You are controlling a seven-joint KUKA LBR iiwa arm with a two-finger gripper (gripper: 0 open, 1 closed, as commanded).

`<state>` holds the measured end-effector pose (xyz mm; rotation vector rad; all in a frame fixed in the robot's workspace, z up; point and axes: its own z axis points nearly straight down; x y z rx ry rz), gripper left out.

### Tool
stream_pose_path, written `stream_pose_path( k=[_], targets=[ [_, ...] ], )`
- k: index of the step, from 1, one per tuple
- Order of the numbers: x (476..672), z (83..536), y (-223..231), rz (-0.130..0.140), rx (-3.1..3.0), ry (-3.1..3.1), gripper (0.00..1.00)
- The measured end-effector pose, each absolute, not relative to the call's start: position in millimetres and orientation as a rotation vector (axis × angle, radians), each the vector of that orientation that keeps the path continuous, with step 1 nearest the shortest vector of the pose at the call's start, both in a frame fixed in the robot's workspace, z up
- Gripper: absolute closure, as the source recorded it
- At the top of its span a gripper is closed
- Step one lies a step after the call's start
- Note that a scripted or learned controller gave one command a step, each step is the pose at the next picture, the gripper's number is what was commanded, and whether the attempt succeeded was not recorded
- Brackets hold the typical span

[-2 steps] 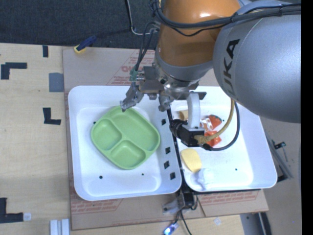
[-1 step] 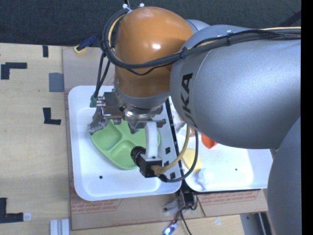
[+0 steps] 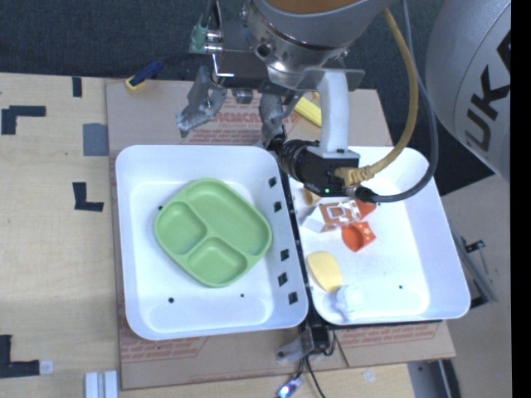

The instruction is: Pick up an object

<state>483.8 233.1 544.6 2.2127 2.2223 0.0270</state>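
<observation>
My gripper hangs high over the back rim of the left bin, open, with nothing between its two grey fingers. A green divided plate lies in the left bin. The right bin holds a yellow rounded object, a red piece, a white and orange packet and a small pale object. The arm's black wrist unit covers the right bin's back left corner.
A cardboard sheet lies under both bins. A yellow object sits behind the bins, partly hidden by the arm. A blue and yellow item rests at the cardboard's far left corner. Cables loop over the right bin.
</observation>
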Motion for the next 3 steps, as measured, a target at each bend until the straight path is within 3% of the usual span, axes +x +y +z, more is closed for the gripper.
stream_pose_path(
  k=[1,2,3],
  targets=[
    [483.5,544.5,234.3,-0.004,2.215,2.227,1.0],
    [481.9,388.3,114.8,-0.029,2.238,2.216,1.0],
    [483.6,406.4,121.1,-0.007,2.219,2.225,1.0]
  ],
)
